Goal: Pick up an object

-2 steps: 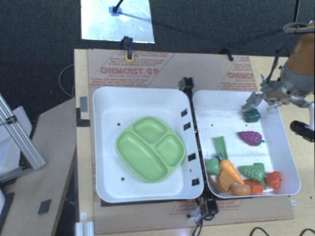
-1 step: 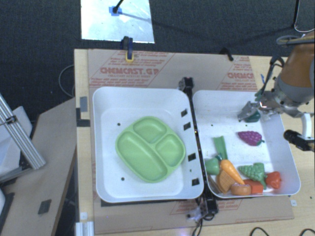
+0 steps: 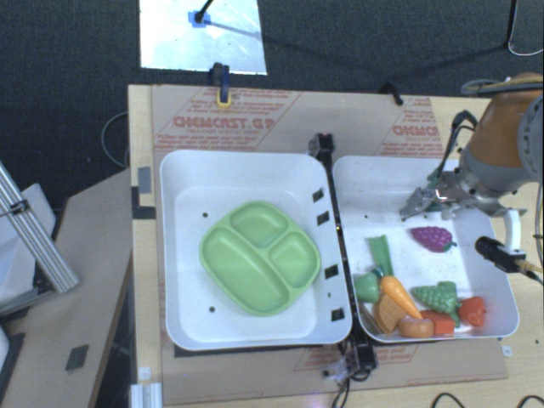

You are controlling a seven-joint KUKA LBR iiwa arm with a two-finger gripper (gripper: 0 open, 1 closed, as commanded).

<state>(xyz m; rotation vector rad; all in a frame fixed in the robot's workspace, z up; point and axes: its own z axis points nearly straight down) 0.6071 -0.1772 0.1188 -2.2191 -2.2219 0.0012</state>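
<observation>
The right bin point(image 3: 374, 181) holds toy food: purple grapes point(image 3: 432, 238), a green strip point(image 3: 379, 253), an orange carrot point(image 3: 398, 296), a round green piece point(image 3: 366, 288), a green bumpy piece point(image 3: 437, 297) and red and orange pieces point(image 3: 470, 311) along the front. My gripper point(image 3: 427, 205) hangs over the right bin's back right part, just above and behind the grapes. Nothing shows between its fingers, which look spread apart.
The left bin point(image 3: 187, 185) holds a green divided plate point(image 3: 259, 257). A black divider with clips point(image 3: 330, 228) runs between the bins. The arm's orange band point(image 3: 501, 134) and grey wrist lie over the right bin's right edge.
</observation>
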